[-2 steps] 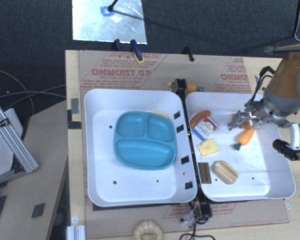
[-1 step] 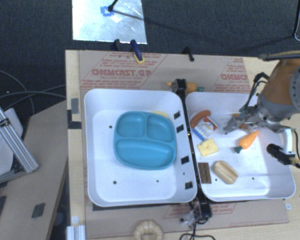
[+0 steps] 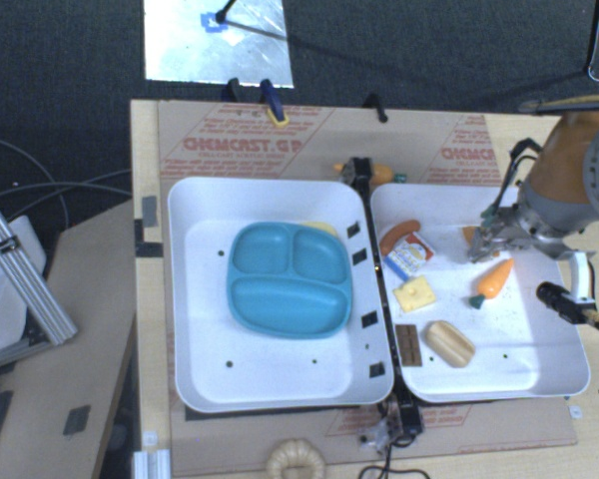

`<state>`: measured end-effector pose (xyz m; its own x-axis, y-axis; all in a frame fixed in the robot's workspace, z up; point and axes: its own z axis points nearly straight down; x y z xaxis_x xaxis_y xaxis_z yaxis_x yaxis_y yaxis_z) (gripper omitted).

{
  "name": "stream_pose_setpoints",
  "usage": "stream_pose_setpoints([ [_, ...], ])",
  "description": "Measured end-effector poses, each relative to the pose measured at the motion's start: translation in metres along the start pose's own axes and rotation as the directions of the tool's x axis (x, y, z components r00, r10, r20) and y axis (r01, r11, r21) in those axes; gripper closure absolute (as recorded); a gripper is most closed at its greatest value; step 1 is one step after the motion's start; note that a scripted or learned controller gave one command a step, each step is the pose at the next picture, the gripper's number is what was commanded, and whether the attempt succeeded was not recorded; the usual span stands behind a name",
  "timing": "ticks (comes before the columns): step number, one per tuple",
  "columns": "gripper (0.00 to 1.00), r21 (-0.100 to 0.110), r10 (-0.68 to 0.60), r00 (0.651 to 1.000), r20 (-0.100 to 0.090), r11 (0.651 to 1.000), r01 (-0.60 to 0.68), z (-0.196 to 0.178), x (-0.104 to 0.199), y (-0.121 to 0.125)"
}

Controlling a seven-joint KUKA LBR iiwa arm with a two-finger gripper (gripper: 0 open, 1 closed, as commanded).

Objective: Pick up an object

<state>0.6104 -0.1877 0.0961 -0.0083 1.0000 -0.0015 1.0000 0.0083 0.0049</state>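
- Right now the gripper point(image 3: 487, 239) hangs low at the three o'clock side of the right bin point(image 3: 539, 379), just above the toy carrot point(image 3: 493, 278); its tips blur together, so I cannot tell its state.
- Nothing visibly sits in its grasp.
- Likely risk: the carrot is smooth, tapered plastic and may squirt sideways or roll under a pinch.
- Crowding adds trouble: a sausage point(image 3: 399, 234), a glossy packet point(image 3: 409, 256) and a cheese wedge point(image 3: 414, 293) lie toward nine o'clock, a rounded bread roll point(image 3: 449, 342) at six.
- The left bin point(image 3: 205, 382) holds a blue divided plate point(image 3: 288, 277), hard and slick.
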Motion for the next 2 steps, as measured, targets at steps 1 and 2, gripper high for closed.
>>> stream_pose_setpoints([
  [1, 1.00, -0.001, 0.004, 1.000, 0.000, 1.000, -0.004, -0.045, -0.001, -0.003],
  [2, 1.00, -0.001, 0.006, 1.000, 0.001, 1.000, -0.006, -0.092, -0.008, -0.003],
])
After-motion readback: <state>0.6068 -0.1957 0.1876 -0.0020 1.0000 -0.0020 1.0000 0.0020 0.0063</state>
